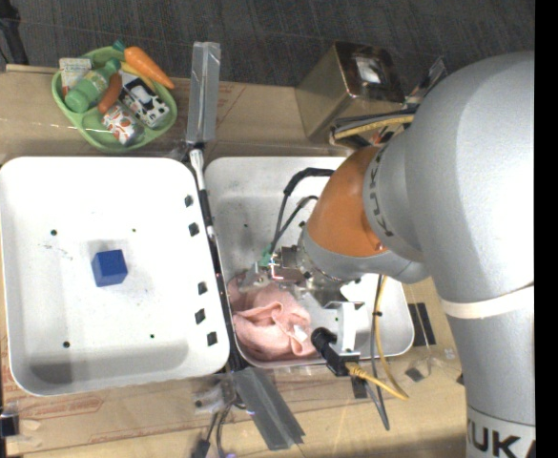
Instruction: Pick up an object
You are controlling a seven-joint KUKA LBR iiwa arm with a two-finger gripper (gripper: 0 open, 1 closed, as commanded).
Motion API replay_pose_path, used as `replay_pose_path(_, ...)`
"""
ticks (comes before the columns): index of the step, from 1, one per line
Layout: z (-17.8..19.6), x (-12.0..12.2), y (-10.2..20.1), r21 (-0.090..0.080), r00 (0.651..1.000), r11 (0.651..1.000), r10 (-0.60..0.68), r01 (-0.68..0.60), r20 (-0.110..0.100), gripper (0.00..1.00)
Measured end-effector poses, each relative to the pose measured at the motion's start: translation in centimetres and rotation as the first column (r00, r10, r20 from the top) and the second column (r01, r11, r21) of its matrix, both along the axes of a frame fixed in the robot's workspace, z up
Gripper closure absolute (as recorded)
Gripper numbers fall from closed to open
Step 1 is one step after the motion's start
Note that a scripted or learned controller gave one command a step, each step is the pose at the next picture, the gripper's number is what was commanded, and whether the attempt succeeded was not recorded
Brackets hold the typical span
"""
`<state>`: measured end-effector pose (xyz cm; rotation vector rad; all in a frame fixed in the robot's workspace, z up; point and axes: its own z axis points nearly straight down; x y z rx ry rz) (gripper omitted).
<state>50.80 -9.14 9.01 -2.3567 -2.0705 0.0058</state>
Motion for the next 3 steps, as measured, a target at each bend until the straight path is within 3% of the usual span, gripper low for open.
replay_pose_path(1, 0.1, 3.7, -0.3, 0.001, 1.000, 1.000, 0.015, -0.015, 0.002, 0.00)
replay_pose_path(2, 0.2, 4.9, -2.3, 0.000, 0.996, 0.996, -0.094, 0.094, 0.004, 0.00)
replay_pose_path(3, 0.0, -0.7, -1.8, 0.003, 0.992, 0.992, 0.124, -0.124, 0.000, 0.00)
